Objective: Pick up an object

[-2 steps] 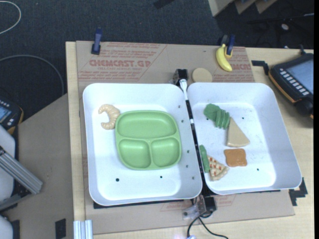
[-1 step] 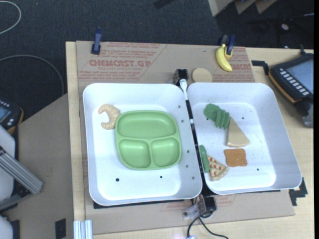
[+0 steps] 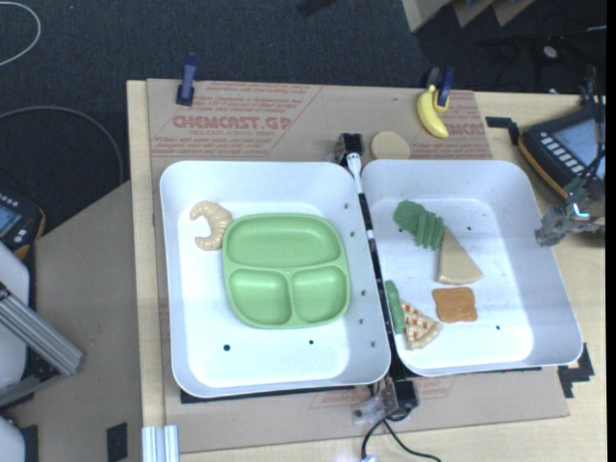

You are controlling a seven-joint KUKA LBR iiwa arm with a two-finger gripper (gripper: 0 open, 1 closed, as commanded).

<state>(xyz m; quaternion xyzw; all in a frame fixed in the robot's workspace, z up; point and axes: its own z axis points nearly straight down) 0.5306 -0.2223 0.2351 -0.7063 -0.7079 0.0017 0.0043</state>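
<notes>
Nothing lifted yet: croissant (image 3: 209,224) beside the green tray (image 3: 286,268) in the left bin (image 3: 183,258), cracker (image 3: 454,304) and the other foods lying in the right bin (image 3: 520,258), gripper (image 3: 568,215) off its right rim, grip unreadable.

Glossy white plastic bins (image 3: 183,287), a smooth matt green plastic tray (image 3: 286,268), on brown cardboard (image 3: 250,123).

A banana (image 3: 431,114) and a tan disc (image 3: 390,145) lie on the worktop (image 3: 91,258), beyond and left of the end effector (image 3: 561,221); a blue clamp (image 3: 187,80) sits far left.
</notes>
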